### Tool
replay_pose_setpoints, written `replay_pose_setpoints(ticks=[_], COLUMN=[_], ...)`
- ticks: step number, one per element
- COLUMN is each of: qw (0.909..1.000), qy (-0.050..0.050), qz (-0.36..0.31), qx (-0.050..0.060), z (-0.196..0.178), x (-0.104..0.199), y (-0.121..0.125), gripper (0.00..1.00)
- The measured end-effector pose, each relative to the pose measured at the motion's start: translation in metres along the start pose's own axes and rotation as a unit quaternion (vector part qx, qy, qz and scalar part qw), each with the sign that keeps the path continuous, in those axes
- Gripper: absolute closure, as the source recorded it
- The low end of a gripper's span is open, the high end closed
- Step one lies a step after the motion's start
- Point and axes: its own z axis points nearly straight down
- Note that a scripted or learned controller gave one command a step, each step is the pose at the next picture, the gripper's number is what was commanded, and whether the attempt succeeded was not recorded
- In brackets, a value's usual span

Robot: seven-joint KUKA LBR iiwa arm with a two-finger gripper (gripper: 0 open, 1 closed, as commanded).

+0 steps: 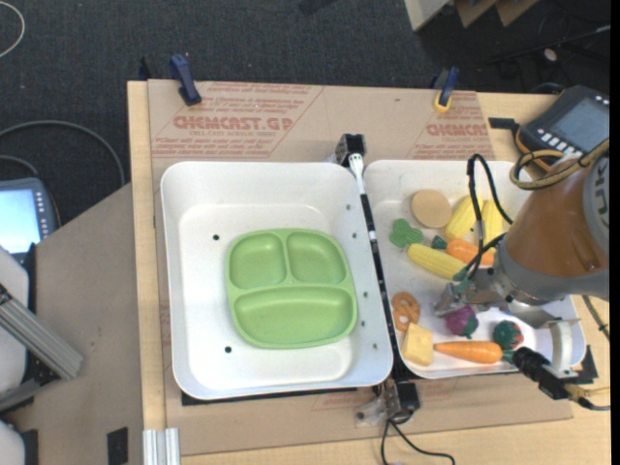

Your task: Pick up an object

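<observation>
Down among the toy food in the right bin (387,177), the gripper (463,298) sits low over a purple piece (462,320); whether it has hold of anything cannot be told from this slant. Just beside it lie the corn cob (433,259), a pretzel (405,308), a cheese wedge (418,344) and a carrot (468,352). Farther out, the left bin (184,260) carries a green divided plate (289,289). Crowding is the risk: a descent here could pinch two neighbours at once, or nudge the purple piece aside and come up with nothing.

Claw (455,296) low in right bin (387,187) among toy foods; green tray (291,289) left.
</observation>
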Motion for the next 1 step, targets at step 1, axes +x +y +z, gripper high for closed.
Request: replay_pose_setpoints(ticks=[1], qw=[1.0], qy=[0.002], qz=[-0.006], qx=[-0.004], z=[-0.0949], x=[0.0746], y=[0.0094], gripper=[1.0])
